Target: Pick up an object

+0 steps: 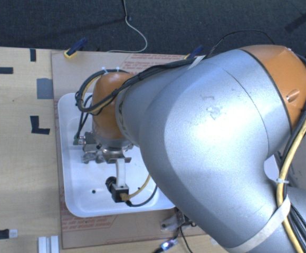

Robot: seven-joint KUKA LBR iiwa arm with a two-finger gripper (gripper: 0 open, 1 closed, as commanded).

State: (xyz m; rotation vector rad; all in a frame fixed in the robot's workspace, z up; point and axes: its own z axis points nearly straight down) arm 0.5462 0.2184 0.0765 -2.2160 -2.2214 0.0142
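The grey arm with its orange band reaches in from the right and hides most of the bench. Its wrist points down into the left white bin (71,194), and the gripper (92,155) hangs low over the bin's middle. Nothing can be seen held in the gripper. On the bin floor, in front of the gripper, lies a tiny dark speck (93,191) that is too small to identify. The rest of the bin's contents are hidden under the wrist and arm.
The bin stands on a brown board (58,78) laid over a pale wooden bench with black marks (37,124). A blue and yellow clip (75,47) holds the board's far left corner. The bench left of the board is bare wood.
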